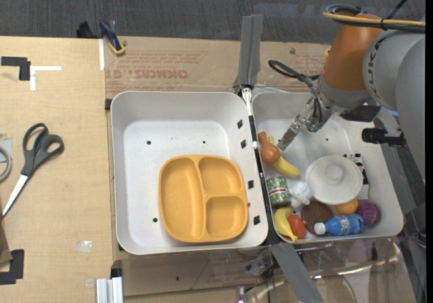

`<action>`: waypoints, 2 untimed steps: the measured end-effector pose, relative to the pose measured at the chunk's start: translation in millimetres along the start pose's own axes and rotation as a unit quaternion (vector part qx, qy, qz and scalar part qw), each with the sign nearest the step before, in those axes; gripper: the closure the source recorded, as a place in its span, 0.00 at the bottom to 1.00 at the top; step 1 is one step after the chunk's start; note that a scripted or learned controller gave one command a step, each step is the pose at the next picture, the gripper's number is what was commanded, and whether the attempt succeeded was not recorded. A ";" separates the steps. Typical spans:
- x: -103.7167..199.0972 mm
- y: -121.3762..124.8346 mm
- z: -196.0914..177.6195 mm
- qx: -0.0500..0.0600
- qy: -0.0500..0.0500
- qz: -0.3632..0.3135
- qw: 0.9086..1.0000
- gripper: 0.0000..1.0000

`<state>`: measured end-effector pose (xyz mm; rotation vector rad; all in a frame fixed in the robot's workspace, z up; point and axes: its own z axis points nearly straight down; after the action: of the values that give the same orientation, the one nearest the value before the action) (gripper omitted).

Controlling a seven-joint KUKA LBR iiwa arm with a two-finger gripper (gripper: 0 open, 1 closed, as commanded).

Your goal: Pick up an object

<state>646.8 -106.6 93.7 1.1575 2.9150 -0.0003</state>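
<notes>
My hand [292,134] hangs over the right bin [385,180], just above and to the right of the onion [270,153] that lies against that bin's left wall. Whether my fingers are apart or together I cannot tell; nothing shows between them. Just below the onion lies a banana [285,167], then a small green can [277,190]. To the right of the can sits a white lidded bowl [333,178], and below it a brown ball [316,213], an orange [346,206] and a little bottle [340,226]. The left bin [135,159] holds a yellow divided plate [202,198]. Scissors [30,156] lie on the tabletop [47,227], well left of both bins.
</notes>
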 end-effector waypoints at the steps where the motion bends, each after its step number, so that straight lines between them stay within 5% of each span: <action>1: 51.7 -42.8 1.0 0.001 0.001 -0.019 1.000 0.00; 2: 14.7 -123.2 0.0 -0.001 0.001 -0.004 1.000 0.00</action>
<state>551.6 -186.2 93.4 1.1456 2.9220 0.0033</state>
